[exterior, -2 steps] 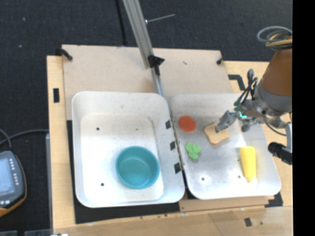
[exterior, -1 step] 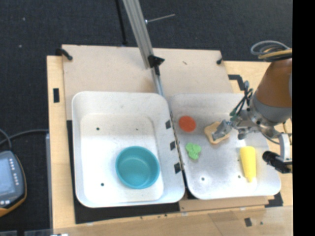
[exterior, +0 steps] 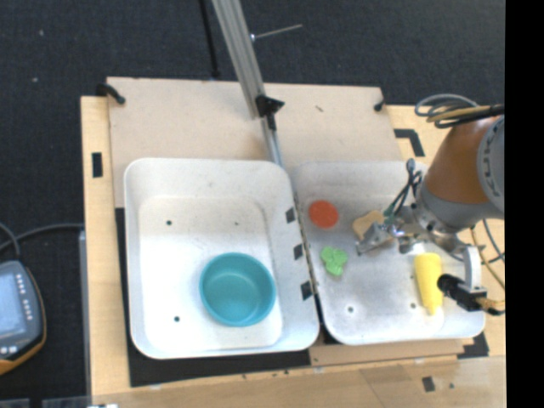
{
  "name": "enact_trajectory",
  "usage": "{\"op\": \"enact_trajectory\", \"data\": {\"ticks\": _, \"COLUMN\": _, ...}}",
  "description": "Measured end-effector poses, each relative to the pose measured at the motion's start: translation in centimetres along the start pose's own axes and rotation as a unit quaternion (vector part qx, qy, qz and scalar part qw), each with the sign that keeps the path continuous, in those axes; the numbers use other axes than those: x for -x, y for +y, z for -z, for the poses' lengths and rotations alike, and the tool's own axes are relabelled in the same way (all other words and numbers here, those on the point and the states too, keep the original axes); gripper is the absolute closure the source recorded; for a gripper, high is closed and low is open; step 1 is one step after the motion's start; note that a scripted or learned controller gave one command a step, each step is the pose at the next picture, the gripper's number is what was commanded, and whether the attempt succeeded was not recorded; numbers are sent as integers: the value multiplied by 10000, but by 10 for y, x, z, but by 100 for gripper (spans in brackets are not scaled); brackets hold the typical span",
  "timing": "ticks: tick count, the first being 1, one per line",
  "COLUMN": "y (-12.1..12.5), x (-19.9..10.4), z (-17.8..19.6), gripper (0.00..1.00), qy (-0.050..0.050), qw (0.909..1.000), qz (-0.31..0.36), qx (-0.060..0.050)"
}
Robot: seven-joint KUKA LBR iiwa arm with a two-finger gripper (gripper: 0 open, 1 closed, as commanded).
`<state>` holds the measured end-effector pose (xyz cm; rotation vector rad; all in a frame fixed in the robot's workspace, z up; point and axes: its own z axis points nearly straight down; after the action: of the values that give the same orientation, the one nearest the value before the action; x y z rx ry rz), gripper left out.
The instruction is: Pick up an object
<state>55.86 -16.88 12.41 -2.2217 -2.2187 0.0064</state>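
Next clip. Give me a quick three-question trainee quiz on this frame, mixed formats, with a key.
1. True or false: the teal bowl sits in the right bin.
2. Which thing lies nearest the gripper? A) the tan piece B) the bowl C) the yellow item
3. Fill in: the green item lies just below the ___ disc in the camera view.

Key: 1. False, it is in the left bin. 2. A. 3. Orange.
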Motion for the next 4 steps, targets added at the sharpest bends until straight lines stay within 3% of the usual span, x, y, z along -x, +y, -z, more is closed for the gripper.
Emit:
{"op": "enact_trajectory", "data": {"ticks": 1, "y": 0, "x": 1, "z": -24, "gripper": 0, "qy": -2, "qw": 10000, "qz": -9, "qx": 12}}
{"op": "enact_trajectory", "data": {"ticks": 2, "y": 1, "x": 2, "z": -12, "gripper": 100, "qy": -1, "qw": 10000, "qz": -28, "qx": 41}}
{"op": "enact_trajectory", "data": {"ticks": 4, "y": 5, "x": 12, "z": 92, "gripper": 100, "qy": 0, "qw": 10000, "qz": 20, "qx": 34}}
